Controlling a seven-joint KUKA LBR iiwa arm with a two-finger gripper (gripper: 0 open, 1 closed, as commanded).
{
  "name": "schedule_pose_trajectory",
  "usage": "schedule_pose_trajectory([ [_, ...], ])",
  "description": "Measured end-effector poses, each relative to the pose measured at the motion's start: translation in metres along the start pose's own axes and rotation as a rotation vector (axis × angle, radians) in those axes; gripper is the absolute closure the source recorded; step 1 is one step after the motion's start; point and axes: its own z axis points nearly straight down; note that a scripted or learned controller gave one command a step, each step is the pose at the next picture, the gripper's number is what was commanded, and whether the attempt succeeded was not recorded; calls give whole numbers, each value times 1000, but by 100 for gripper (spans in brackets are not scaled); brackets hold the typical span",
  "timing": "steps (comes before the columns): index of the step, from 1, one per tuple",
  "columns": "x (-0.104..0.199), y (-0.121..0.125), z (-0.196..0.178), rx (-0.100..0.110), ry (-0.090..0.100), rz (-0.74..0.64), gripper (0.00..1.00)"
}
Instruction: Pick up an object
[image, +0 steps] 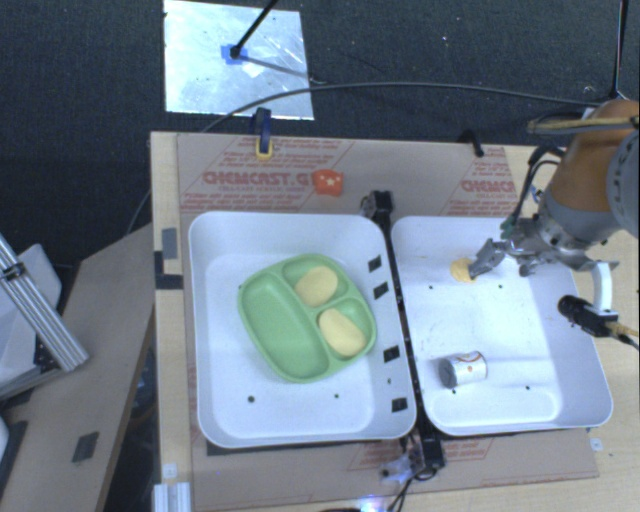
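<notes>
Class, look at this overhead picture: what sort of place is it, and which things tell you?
Probably a robotics lab bench: a robot arm reaches over two white bins, mounted on a board with cables and clamps.

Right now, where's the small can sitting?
The small can lies on its side in the right bin, near its front-left corner, well forward of the gripper and the yellow piece beside it.

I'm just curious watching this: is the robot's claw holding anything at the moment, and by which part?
It cannot be told. The claw sits right beside a small yellow piece in the right bin, but no grip on it is visible.
</notes>
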Motion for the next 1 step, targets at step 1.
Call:
schedule_pose_trajectory([
  [1, 1, 0, 52, 0, 0, 2, 0],
])
